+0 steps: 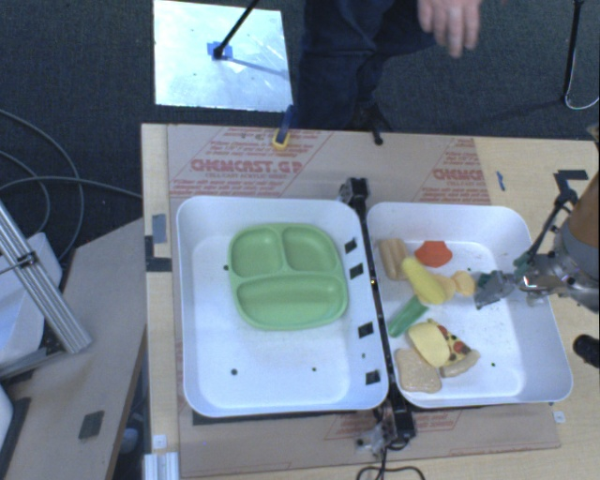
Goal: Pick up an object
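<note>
- White bins sit side by side on the table point(234, 155), its top covered with printed cardboard; a black divider strip runs where they meet.
- Camera view, left bin point(202, 281): carries a green tray point(286, 277) with three compartments, lying flat near the bin's middle. No toy food on it. Probably parked there as a drop spot or a spare target.
- Camera view, right bin point(534, 366): all the loose pieces are bunched toward its left half, close to the divider. Orange piece point(433, 252) at top, pale sausages point(392, 253) beside it, yellow corn point(424, 280) below, green pod point(407, 317) slanting toward the divider, sandwich point(433, 349) lowest.
- Small yellow piece point(463, 284) lies just right of the corn, touching or nearly so; hard to tell.
- Pincer point(487, 289) comes in from the right, low over the bin floor, tip aimed at that yellow piece and just beside it. Nothing seen between its fingers. Open or closed: cannot tell, too dark and blurred.
- Judgement: approach stage, grasp not yet made. The tight cluster leaves little room; a neighbour may get nudged.
- Hand point(452, 23) of a bystander at the top edge, well apart from the bins.
</note>
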{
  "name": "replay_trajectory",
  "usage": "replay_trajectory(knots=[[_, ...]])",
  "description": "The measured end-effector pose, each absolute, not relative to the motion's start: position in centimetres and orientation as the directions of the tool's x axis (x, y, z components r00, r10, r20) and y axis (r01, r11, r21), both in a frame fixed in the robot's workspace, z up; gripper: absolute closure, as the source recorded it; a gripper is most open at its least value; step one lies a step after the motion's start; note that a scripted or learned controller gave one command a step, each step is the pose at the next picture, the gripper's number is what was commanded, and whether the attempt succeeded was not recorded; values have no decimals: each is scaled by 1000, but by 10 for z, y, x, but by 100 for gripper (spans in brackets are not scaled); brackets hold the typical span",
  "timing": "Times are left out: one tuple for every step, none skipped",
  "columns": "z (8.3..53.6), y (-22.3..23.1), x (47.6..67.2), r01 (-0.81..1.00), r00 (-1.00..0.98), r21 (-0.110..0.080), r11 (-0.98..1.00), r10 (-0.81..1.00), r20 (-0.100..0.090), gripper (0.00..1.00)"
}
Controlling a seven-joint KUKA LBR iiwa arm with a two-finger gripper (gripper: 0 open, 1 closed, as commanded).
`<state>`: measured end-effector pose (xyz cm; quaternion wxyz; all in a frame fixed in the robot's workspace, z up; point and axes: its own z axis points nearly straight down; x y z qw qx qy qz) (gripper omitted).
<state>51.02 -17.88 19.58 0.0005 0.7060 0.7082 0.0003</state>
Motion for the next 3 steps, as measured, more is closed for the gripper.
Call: replay_trajectory(knots=[[187, -86, 486, 1000, -10, -1, 10, 1000, 3, 0], [197, -44, 548, 1000, -11, 7, 11, 1000, 1, 0], [175, -116, 606, 1000, 2, 6, -2, 1000, -3, 0]])
